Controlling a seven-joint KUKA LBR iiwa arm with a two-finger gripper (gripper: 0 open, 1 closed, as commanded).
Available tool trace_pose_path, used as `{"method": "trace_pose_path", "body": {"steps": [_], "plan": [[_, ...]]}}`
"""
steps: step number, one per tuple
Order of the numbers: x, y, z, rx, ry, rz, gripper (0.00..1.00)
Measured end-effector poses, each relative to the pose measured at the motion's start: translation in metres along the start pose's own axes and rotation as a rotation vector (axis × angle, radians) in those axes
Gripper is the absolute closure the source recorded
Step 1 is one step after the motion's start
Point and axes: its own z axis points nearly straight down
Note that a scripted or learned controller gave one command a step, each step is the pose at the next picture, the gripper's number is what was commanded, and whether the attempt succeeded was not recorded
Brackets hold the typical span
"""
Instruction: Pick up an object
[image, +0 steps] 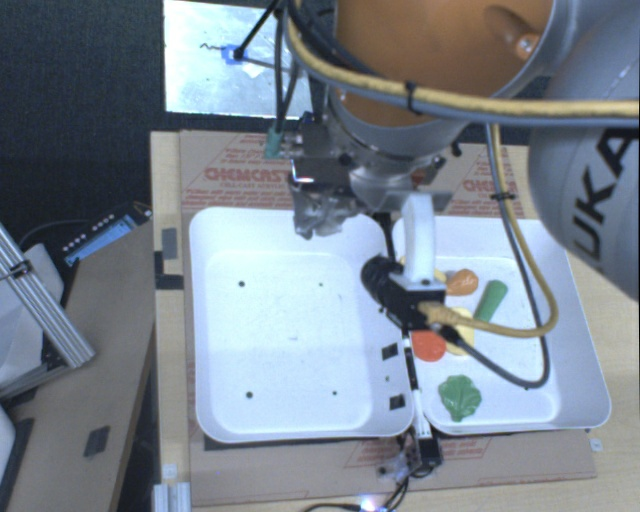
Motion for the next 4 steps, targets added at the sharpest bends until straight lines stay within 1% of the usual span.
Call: {"method": "trace_pose_path", "body": {"steps": [1,2,3,4], "plan": [[0.0,0.0,-0.057,0.003,-0.002,0.0,1.0],[0.0,0.0,-0.053,0.008,-0.004,0.0,0.0],[0.001,0.0,-0.065,0.006,-0.002,-0.005,1.0],[-0.002,0.0,0.181,0.024,-0.012,0.003,1.0]]}}
